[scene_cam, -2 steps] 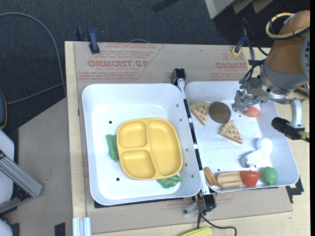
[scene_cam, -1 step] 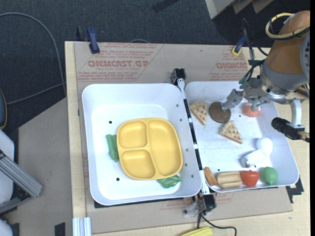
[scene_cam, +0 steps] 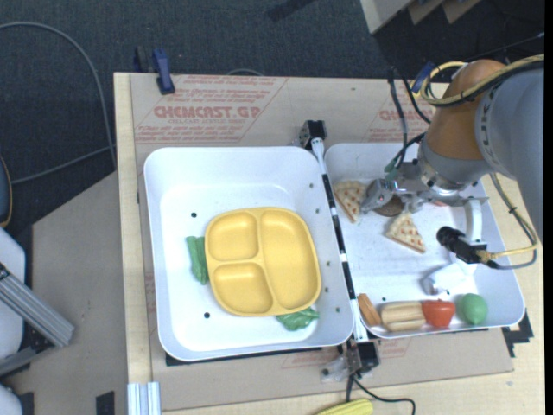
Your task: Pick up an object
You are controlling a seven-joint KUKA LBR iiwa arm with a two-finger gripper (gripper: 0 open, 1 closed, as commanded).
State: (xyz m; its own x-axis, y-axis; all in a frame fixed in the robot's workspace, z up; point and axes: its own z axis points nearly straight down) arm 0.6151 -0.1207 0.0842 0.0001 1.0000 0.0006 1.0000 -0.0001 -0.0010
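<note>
My gripper (scene_cam: 383, 197) is low in the right bin (scene_cam: 510, 271), at its back left. It hangs between two tan triangular wedges: one (scene_cam: 350, 200) just to its left by the bin wall, the other (scene_cam: 406, 233) a little in front of it. A small dark brown thing (scene_cam: 394, 206) lies right under the gripper, partly hidden by it. Along the front of that bin lie a hot dog (scene_cam: 395, 315), a red tomato (scene_cam: 439, 313) and a green ball (scene_cam: 473, 308). I see nothing lifted off the bin floor.
The left bin (scene_cam: 168, 232) holds a yellow divided plate (scene_cam: 262, 260), with a green leaf (scene_cam: 198, 258) at its left edge and another (scene_cam: 298, 320) at its front. A small pale grey piece (scene_cam: 439, 278) lies behind the tomato. The arm covers the right bin's back right.
</note>
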